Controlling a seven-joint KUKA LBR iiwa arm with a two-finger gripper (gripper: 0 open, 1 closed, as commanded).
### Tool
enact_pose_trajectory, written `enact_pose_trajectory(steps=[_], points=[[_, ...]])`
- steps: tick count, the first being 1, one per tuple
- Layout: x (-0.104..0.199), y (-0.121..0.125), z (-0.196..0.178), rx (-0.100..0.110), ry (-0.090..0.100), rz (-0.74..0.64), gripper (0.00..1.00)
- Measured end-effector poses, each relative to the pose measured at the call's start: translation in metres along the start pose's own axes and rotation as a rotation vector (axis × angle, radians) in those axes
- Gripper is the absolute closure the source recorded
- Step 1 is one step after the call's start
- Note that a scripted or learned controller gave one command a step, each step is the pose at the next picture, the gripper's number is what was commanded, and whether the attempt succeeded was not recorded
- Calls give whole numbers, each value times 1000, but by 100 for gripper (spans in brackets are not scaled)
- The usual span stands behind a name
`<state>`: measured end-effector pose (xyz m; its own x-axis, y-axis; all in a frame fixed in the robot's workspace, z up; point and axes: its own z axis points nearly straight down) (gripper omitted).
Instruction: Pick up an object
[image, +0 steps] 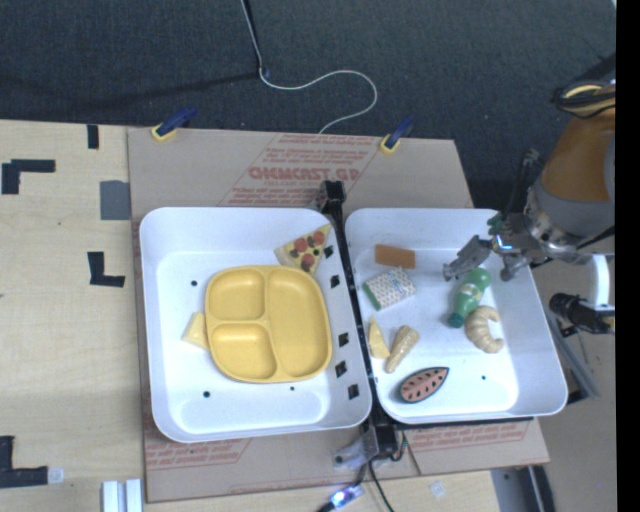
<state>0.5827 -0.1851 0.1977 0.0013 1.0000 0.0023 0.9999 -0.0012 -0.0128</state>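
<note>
Beneath the open, empty fingers (487, 256), green bottle (467, 298) lying aslant, long axis upper-right to lower-left.

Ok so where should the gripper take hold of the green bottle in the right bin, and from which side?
Probably across the middle of the green bottle, coming straight down from above. It lies on its side, slanted, so the fingers should close across its narrow width. The croissant sits close at its lower right, so one finger may have little room there. The gripper is just above the bottle.
</note>
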Motion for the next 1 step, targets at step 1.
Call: enact_pose_trajectory(steps=[1], points=[[0,3,-6,-11,-2,-2,0]])
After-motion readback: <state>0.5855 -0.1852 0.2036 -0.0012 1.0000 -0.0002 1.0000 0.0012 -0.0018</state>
